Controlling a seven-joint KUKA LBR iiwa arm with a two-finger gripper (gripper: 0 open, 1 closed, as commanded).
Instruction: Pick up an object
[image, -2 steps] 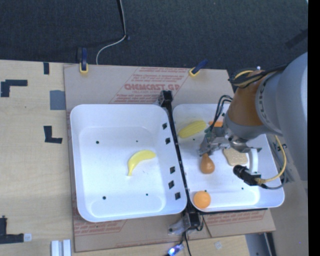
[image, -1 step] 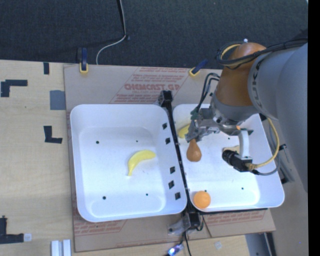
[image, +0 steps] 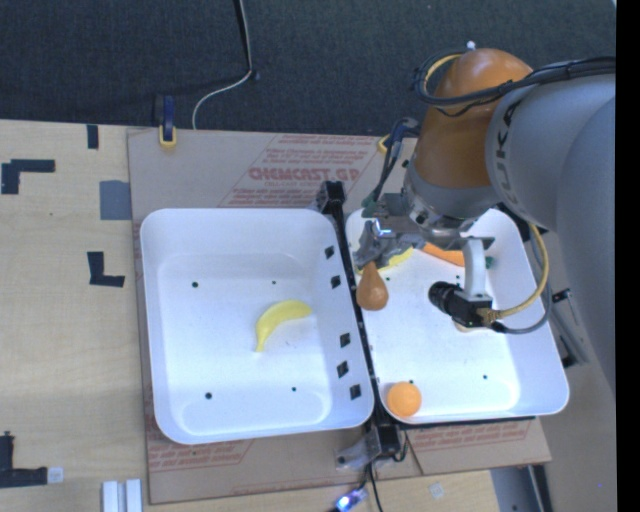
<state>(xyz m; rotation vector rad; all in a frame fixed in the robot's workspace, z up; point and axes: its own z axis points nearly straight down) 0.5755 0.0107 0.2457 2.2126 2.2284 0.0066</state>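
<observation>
Banana (image: 281, 320) in left bin (image: 180, 250), orange ball (image: 403, 399) and brown pear (image: 372, 290) in right bin (image: 520, 395), pincer (image: 377, 245) possibly gripping pear.

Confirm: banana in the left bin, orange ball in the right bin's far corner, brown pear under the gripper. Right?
One thing is off. The orange ball sits in the near corner of the right bin, by the divider, not the far one. The camera view shows it. The banana is in the left bin, and the brown pear is just below the gripper.
</observation>
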